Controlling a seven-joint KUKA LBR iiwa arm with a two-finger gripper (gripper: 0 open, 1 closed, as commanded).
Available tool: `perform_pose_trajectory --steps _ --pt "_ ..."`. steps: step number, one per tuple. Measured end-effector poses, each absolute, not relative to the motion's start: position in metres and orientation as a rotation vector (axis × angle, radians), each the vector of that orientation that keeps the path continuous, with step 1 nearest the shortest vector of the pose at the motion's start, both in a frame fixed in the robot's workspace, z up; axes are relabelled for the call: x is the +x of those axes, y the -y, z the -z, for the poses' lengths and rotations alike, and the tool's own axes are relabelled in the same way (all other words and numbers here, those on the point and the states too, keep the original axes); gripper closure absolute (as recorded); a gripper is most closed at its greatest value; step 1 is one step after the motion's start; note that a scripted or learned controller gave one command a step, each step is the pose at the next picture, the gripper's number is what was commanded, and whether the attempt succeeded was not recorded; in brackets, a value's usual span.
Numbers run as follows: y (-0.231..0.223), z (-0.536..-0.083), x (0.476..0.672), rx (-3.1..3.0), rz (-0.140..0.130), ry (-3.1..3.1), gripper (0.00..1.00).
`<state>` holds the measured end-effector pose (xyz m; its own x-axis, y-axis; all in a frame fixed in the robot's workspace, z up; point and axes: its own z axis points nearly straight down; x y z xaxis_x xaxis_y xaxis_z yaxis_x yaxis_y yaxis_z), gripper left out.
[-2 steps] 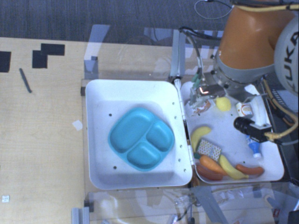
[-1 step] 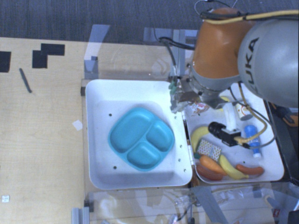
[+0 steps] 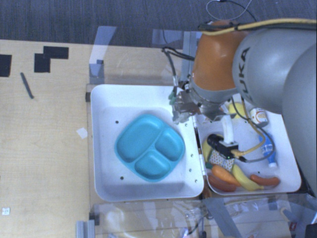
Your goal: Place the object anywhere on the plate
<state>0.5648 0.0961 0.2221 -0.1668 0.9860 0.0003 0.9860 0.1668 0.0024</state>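
Note:
A blue plate (image 3: pixel 150 147) with three compartments lies in the left white bin (image 3: pixel 106 133), with nothing on it. My gripper (image 3: pixel 181 109) hangs over the left bin's far right corner, just beyond the plate's upper right rim and close to the wall between the two bins. The grey wrist and orange band (image 3: pixel 218 58) hide much of it, and I see no object in it. In the right bin (image 3: pixel 290 175) lie a yellow banana (image 3: pixel 243 178), an orange carrot-like piece (image 3: pixel 223 175) and a red sausage-like piece (image 3: pixel 265 181).
The right bin also holds a small bottle (image 3: pixel 268 150) with blue on it, a round white item (image 3: pixel 258 116) and a patterned piece (image 3: pixel 216 159). The arm covers that bin's far part. Bare wooden bench (image 3: pixel 44 152) lies to the left.

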Motion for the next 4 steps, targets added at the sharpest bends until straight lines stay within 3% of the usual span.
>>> perform_pose_trajectory --steps 1,2,3,4 --pt "-0.158 -0.158 0.487 2.041 -0.002 -2.389 1.0" --pt "-0.144 -0.113 0.53 1.579 -0.039 -2.693 1.0" --pt "-0.135 -0.144 0.487 2.241 -0.004 -2.2 1.0" --pt "-0.129 -0.183 0.532 1.627 -0.005 -2.684 1.0"
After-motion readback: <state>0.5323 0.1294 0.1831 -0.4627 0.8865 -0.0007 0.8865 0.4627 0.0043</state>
